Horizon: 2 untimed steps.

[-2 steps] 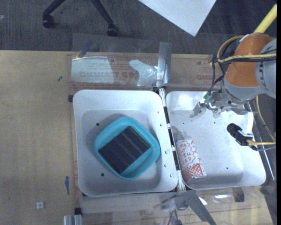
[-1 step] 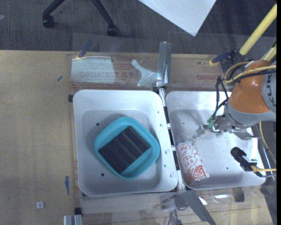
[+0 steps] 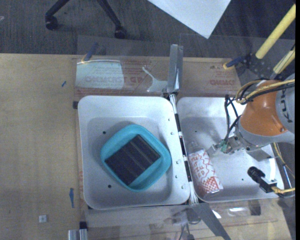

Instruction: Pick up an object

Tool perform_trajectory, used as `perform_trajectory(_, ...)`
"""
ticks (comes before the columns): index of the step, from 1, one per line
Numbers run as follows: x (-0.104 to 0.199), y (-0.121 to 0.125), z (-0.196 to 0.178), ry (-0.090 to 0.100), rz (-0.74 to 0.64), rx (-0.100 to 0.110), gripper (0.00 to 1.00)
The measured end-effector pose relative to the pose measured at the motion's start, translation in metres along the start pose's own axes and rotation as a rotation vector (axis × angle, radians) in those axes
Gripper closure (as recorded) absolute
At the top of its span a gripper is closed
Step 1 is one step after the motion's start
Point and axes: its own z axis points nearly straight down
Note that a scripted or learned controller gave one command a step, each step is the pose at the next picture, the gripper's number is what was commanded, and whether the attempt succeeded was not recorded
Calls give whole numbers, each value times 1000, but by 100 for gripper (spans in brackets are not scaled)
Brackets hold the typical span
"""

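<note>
Cup [image 3: 205, 171]: one; blue dish [image 3: 136, 157]: one.

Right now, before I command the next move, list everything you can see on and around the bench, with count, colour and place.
Shallow plastic bins: two, white, side by side on the bench; left bin, right bin.
Rounded square plastic container: one, teal, left bin, set at an angle.
Ribbed flat square block: one, black, inside the teal container.
Patterned paper cup: one, white with red print, lying on its side at the right bin's left edge.
Wooden bench top: one, tan, under both bins.
White sheet: one, on the floor beyond the bench.
Arm: one, grey with orange band, over the right bin.
</note>
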Motion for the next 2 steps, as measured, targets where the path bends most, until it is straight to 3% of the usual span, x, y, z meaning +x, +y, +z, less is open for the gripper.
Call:
perform_trajectory(1, 7, -35, 4, 21, 429, 20, 0)
perform_trajectory(2, -93, 12, 11, 30, 349, 26, 0)
